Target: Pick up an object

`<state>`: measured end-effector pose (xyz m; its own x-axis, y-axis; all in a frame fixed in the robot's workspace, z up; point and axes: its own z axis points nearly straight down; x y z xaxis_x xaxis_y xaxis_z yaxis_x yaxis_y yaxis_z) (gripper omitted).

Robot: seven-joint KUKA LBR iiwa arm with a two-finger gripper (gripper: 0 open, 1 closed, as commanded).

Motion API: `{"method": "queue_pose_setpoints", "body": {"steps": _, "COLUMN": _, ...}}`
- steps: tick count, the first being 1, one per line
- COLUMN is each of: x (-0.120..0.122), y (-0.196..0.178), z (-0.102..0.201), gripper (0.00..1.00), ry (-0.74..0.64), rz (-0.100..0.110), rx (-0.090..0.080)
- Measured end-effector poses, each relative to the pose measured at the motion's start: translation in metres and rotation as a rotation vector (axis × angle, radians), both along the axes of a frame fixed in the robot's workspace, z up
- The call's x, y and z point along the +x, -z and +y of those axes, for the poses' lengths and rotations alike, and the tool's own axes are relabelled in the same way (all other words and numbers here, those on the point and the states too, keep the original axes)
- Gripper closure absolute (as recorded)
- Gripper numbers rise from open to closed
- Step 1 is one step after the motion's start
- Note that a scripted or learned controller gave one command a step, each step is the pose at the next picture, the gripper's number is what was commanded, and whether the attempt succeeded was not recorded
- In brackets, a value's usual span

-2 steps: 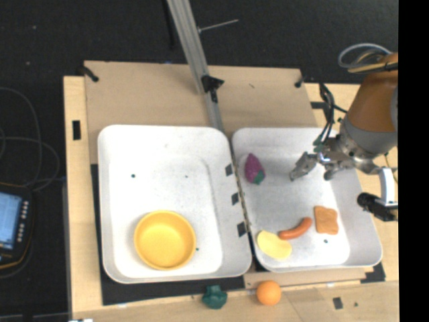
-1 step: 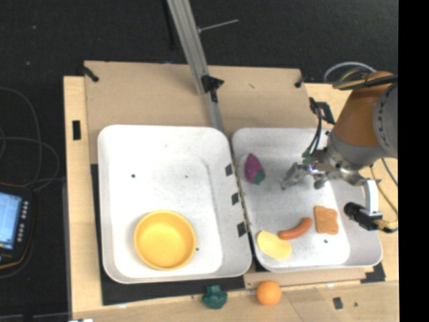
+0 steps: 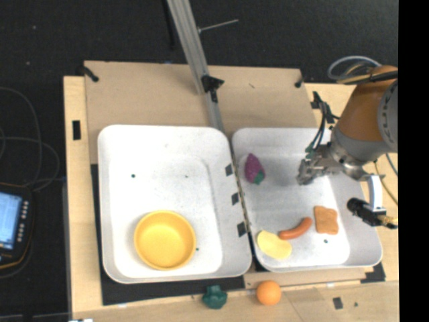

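Observation:
In the right bin [image 3: 268,146] lie a purple grape-like piece [image 3: 253,168], an orange-red sausage [image 3: 295,229], a yellow slice [image 3: 273,245] and a tan toast-like block [image 3: 326,220]. My gripper [image 3: 308,172] hangs low over the bin's right middle, to the right of the purple piece and above the sausage and the tan block. Nothing shows between its fingers. The left bin [image 3: 161,153] holds a yellow bowl [image 3: 165,239] at its front.
An orange ball [image 3: 268,292] and a small green object [image 3: 214,298] rest on the bench in front of the bins. A slanted metal pole [image 3: 191,45] rises behind the bins. A screen device [image 3: 10,223] sits at the far left.

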<state>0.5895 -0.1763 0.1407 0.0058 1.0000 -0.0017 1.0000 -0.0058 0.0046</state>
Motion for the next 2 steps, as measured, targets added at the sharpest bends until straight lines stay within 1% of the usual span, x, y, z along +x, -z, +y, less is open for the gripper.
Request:
{"method": "queue_pose_setpoints", "body": {"steps": 1, "x": 0.008, "y": -0.063, "z": 0.0, "gripper": 1.0, "ry": -0.009, "rz": -0.004, "rx": -0.001}}
{"method": "queue_pose_setpoints", "body": {"steps": 2, "x": 0.001, "y": -0.116, "z": -0.008, "gripper": 1.0, "ry": -0.006, "rz": -0.003, "rx": -0.002}}
